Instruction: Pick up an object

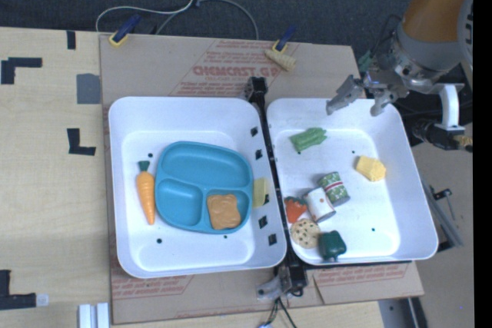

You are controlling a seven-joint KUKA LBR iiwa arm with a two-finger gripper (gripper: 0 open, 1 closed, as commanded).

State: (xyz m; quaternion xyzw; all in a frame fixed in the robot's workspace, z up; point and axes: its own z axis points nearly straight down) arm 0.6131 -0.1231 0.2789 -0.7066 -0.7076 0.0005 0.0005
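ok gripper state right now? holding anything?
Gripper: open, fingers spread with nothing between them, over the far edge of the right bin.

Reference: divided tray [184,192], in left bin [123,165]. Toast [224,210] lies in its lower right compartment. Carrot [145,196] lies just left of tray. Right of tray, in right bin [407,188]: can [334,187], cookie [305,232], cheese wedge [370,167].
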